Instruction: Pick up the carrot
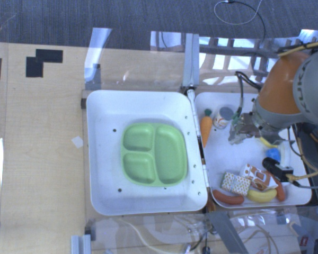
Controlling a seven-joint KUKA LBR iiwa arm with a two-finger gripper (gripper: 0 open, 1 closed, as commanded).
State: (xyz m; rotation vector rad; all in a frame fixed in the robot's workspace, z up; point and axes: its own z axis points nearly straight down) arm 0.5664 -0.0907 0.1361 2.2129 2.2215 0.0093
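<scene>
In the camera view the carrot (206,129) lies untouched against the left wall of the right bin (302,197), so the pickup is not yet done. The gripper (237,134) hovers just right of it; whether it is released or clenched I cannot tell.

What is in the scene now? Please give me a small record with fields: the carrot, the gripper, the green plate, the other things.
carrot: the carrot lies in the right bin, along its left wall, near the far end
gripper: the gripper is over the right bin, to the right of the carrot, apart from it
carrot held: no
green plate: the green plate, with three compartments, lies in the middle of the left bin
other things: a banana, a sausage and a cracker lie at the right bin's near end
</scene>
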